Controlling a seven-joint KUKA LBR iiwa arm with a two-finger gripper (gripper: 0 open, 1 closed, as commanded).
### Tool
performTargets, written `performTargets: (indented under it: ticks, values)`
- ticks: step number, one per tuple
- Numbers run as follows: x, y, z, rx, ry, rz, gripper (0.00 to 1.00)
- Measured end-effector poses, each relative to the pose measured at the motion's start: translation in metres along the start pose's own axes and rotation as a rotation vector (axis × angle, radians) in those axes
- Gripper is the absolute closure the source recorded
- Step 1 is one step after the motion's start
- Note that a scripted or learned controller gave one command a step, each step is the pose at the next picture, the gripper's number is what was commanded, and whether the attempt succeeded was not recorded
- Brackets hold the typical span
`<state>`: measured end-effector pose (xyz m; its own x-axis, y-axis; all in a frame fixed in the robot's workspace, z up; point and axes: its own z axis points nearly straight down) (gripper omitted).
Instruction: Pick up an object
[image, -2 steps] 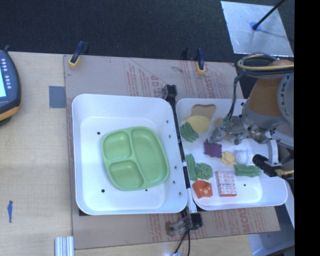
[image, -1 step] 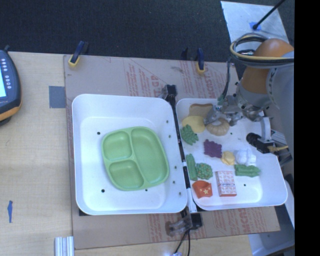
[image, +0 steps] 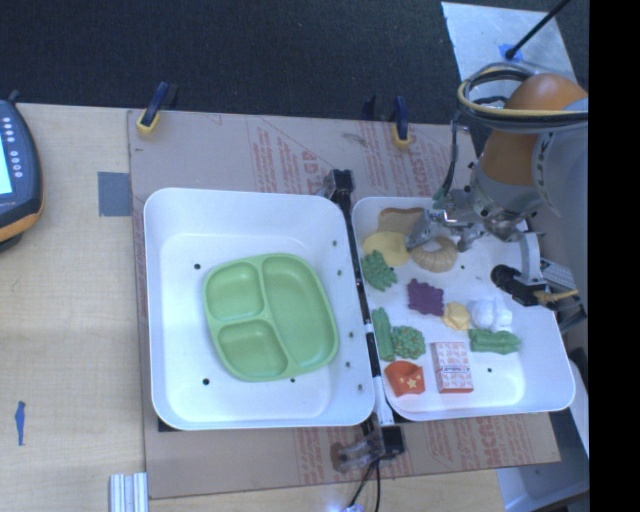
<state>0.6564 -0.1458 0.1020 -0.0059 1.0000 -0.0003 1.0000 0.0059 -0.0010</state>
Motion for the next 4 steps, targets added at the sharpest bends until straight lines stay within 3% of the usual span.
performTargets:
  ticks: [1, 2, 3, 4]
  values:
    - [0.035, -0.077, 0.012, 0.011, 0.003, 0.002, 0.0]
    - [0.031, -0.073, -0.003, 0.0, -0.003, 0.002, 1.0]
    - [0.032, -0.073, -0.002, 0.001, -0.003, 0.001, 0.0]
    - [0.035, -0.015, -0.024, -0.005, -0.001, -0.001, 0.0]
